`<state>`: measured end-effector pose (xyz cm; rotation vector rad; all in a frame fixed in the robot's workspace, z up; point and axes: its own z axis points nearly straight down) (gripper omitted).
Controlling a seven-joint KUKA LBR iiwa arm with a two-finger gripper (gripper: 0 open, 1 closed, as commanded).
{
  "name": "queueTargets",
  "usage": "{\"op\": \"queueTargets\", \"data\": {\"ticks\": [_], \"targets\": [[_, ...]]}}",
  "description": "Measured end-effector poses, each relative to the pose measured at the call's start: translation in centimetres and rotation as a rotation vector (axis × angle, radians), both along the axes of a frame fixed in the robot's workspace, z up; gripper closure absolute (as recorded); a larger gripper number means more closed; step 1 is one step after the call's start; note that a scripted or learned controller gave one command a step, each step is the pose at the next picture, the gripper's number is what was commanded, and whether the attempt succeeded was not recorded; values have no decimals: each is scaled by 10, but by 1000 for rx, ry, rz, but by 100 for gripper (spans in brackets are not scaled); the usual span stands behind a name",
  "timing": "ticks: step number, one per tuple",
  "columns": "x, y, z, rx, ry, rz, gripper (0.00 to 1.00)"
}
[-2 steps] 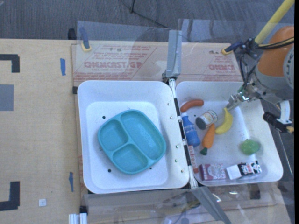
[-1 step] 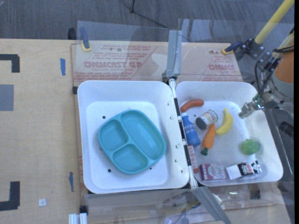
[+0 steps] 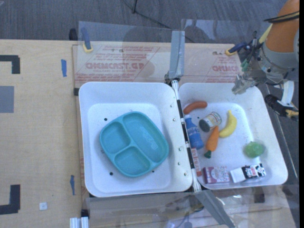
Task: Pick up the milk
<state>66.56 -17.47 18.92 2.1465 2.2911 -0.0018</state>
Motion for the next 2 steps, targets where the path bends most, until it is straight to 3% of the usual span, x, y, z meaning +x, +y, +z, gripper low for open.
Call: {"op": "queueTargets", "data": {"ticks": [1, 2], "targets": [[-95, 33, -59, 4, 5, 215, 100], [-95, 32, -58, 3, 4, 214, 0]]}}
